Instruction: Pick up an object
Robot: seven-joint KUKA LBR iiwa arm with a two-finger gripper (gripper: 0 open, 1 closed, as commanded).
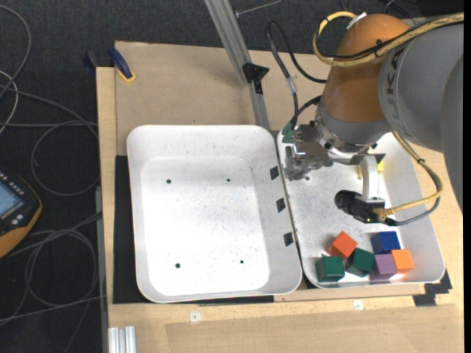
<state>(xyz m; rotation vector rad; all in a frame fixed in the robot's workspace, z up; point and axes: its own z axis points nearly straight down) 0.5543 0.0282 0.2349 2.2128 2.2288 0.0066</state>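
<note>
1. A cluster of small blocks is seen in the near corner of the right bin (434, 259), close to its front rim.
2. An orange block (343, 244) is set at the cluster's upper left, turned on a diagonal, with a dark green block (361, 260) just beside it and a second green block (331, 268) at the near left, close to the bin's front wall.
3. A blue block (385, 240) is placed at the back of the cluster, a purple block (383, 265) in front of it, and a smaller orange block (402, 259) at the right end; these are packed together, touching or nearly so.
4. None of the blocks is lifted; all are lying on the bin floor.
5. The gripper (300, 165) is located over the far left part of the right bin, near the wall shared by the two bins, and well apart from the blocks.
6. Whether the gripper is spread or closed cannot be told, since its lower end is hidden by the wrist hardware; nothing is seen held in it.
7. The arm (412, 72), grey with an orange band, is extended in from the right above the right bin.
8. A black fitting with a yellow cable (358, 204) is hung below the wrist, between the gripper and the blocks.
9. The left bin (147, 142) is set beside the right one, its floor marked by a few dark dots.
10. Both bins are borne by a wooden bench (184, 87), and loose cables (44, 145) are spread on the dark floor to the left.
</note>
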